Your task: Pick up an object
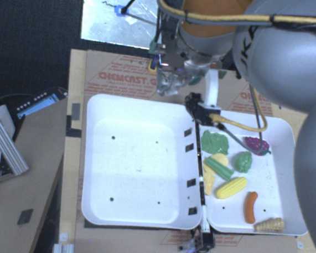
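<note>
The gripper (170, 85) hangs at 12 o'clock above the bins; its opening cannot be determined. The corn cob (231, 187) lies in the right bin (279, 162) at 4 o'clock (likely light, rigid plastic, slippery). Grasp across its mid-section.

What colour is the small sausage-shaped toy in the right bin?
Orange-red; the sausage toy shows plainly in the camera view, near the bin's front.
</note>
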Available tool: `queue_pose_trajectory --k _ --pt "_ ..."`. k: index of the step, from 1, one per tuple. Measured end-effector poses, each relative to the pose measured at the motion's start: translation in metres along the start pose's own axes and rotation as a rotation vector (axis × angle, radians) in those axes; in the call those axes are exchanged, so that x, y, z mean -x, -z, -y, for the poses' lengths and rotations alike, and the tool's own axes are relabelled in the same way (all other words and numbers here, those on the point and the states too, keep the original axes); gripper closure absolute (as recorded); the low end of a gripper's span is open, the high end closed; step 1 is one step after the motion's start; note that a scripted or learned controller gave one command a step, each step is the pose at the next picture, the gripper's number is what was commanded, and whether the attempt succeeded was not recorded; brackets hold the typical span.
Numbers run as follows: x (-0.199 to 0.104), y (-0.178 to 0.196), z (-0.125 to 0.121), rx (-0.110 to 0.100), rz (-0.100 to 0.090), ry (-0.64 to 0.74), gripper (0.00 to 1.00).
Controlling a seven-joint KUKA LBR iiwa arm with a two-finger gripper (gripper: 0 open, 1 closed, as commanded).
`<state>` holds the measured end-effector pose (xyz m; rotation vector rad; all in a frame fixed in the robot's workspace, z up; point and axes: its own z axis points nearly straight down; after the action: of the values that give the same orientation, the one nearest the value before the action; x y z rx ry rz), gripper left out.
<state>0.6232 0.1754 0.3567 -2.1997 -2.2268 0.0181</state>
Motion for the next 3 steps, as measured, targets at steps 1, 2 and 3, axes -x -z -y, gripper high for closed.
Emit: queue_pose_trajectory --k 1,2,3 --pt "-0.001 0.016 -0.031 0.021 0.0 -0.006 1.0" --pt "0.04 -0.005 -0.046 0.018 0.001 -0.013 1.0" --pt "-0.012 -0.144 -0.015 0.005 0.0 -0.004 1.0"
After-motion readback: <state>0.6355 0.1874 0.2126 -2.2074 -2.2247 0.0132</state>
